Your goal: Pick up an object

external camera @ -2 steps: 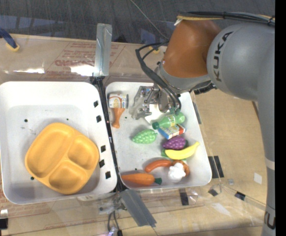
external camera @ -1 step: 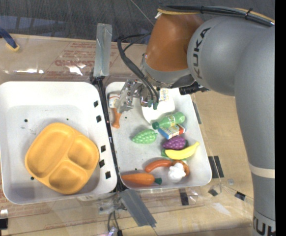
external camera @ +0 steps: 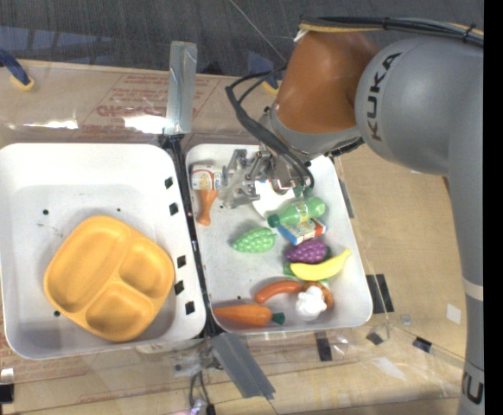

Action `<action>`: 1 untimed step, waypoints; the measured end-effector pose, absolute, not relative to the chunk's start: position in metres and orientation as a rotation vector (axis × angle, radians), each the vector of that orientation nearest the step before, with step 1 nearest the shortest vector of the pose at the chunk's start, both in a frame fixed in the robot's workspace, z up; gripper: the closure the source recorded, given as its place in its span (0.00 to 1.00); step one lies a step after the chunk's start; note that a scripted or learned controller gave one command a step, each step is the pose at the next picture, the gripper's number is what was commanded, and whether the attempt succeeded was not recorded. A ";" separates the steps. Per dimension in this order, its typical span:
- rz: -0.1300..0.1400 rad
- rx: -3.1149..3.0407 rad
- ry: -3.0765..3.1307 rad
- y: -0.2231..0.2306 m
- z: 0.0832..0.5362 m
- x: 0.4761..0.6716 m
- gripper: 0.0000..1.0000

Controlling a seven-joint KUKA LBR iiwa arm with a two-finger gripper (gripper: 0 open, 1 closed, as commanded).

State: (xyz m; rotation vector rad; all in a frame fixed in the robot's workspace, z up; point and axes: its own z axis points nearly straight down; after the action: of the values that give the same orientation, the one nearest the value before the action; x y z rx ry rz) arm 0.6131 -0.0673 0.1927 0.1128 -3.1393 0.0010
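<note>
My gripper [external camera: 253,182] hangs over the far part of the right bin [external camera: 355,271], its metal fingers spread open with nothing between them. Just left of it lies a toy chicken drumstick [external camera: 206,202]. Below it are a green bumpy fruit [external camera: 253,240] and a green bottle [external camera: 301,212] with a small colourful box beside it. Further toward the front lie purple grapes [external camera: 308,251], a yellow banana [external camera: 321,266], a red sausage [external camera: 276,290], a white lump [external camera: 314,301] and an orange carrot [external camera: 245,316].
The left bin [external camera: 18,180] holds a yellow divided plate [external camera: 109,275]. A raised divider [external camera: 185,223] with black clips separates the two bins. The arm's orange band and grey body [external camera: 364,85] loom over the right bin's far right corner.
</note>
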 end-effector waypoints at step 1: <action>0.004 0.447 -3.115 -0.122 0.215 0.640 1.00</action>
State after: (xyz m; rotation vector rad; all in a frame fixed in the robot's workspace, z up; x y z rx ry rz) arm 0.6396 -0.1223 0.2155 0.4473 -3.1150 0.0039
